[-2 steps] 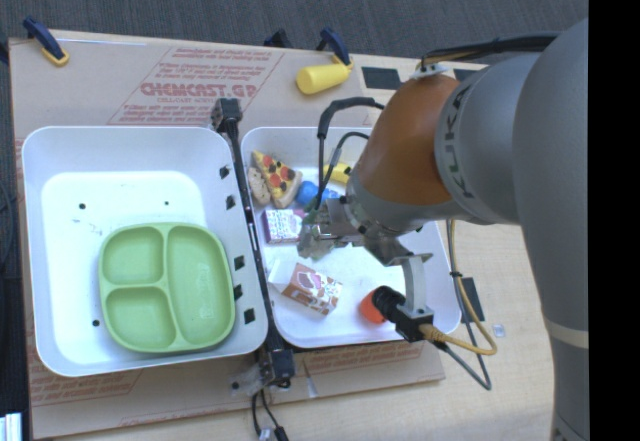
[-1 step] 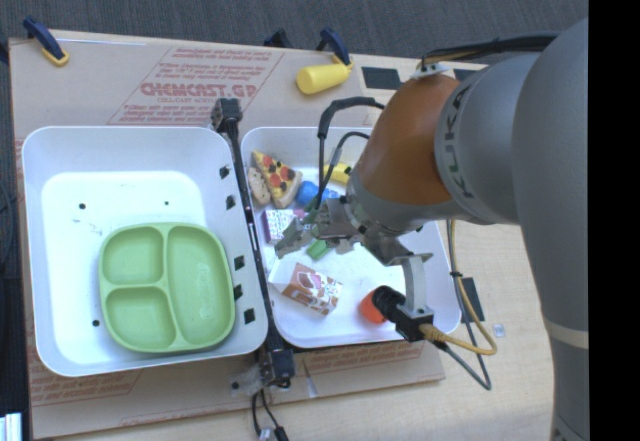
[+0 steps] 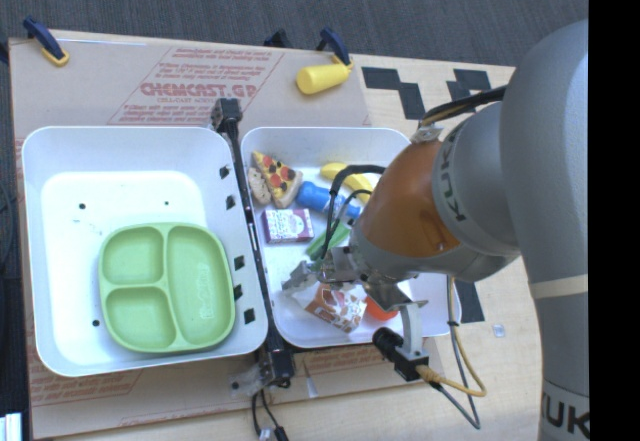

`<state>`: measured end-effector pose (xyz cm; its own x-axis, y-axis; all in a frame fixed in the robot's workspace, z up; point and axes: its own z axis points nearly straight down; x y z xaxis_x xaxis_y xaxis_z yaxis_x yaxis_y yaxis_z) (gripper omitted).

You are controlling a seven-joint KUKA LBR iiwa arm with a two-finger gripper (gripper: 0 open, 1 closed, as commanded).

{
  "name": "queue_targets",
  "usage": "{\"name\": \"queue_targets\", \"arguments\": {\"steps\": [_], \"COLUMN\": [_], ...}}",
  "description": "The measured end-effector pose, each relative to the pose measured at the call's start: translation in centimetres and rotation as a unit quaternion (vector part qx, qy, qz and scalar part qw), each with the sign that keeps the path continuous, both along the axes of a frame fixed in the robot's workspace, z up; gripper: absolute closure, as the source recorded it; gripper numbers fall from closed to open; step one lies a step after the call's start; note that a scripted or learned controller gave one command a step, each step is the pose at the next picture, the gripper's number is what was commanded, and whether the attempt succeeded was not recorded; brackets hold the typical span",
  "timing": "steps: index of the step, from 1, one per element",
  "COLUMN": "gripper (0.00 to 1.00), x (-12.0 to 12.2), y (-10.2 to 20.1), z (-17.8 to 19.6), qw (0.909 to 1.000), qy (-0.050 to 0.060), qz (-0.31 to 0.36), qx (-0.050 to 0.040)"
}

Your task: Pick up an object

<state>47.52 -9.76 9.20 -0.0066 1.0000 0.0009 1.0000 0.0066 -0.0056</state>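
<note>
Descent into the right bin [image 3: 262, 229] looks under way, the claw [image 3: 318, 274] low over a crinkled snack packet [image 3: 338, 307], its spread impossible to tell, so closing comes next.

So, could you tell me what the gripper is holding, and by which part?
It cannot be told: the gripper is low in the right bin over a crinkly snack packet, but its hold is hidden.

The grey arm [image 3: 520, 179] reaches in from the right, its orange-banded wrist [image 3: 405, 204] bent downward.
</note>
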Motion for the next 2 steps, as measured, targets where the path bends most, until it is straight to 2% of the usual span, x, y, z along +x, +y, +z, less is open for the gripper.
{"name": "queue_targets", "arguments": {"steps": [1, 2], "gripper": [1.0, 1.0], "x": [0.3, 0.2], "y": [0.0, 2.1], "z": [1.1, 10.0], "qw": [1.0, 1.0], "qy": [-0.002, -0.003], "qz": [0.004, 0.0], "qx": [-0.0001, 0.0]}}
